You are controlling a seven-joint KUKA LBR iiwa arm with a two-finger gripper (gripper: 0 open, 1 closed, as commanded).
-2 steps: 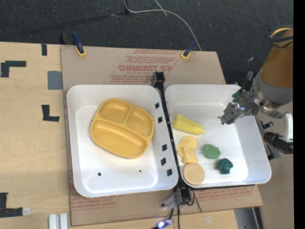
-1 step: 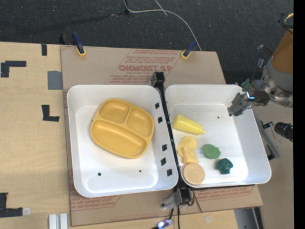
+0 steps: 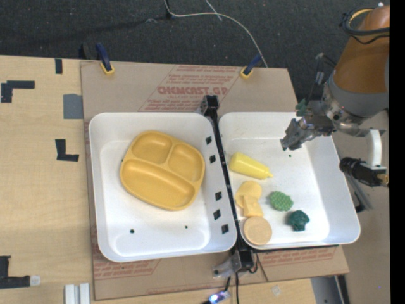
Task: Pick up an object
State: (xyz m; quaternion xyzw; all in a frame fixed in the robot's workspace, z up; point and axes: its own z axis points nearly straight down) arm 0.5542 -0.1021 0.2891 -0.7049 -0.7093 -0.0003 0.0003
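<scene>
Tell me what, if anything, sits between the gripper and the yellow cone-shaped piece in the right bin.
Nothing visible does. The gripper is over the upper part of the right bin, and only bare white bin floor lies between it and the yellow cone-shaped piece. The other food pieces sit lower in the bin, off that line.

A bulky, rounded arm point(image 3: 362, 75) is seen, finished in grey with a broad orange band point(image 3: 364, 59) wrapped around it above the wrist. Below the band the casing narrows into a paler grey wrist section. A small, dark, angular gripper point(image 3: 292, 142) is carried at its end, built of black and metallic parts. A dark cable is looped near the orange top
</scene>
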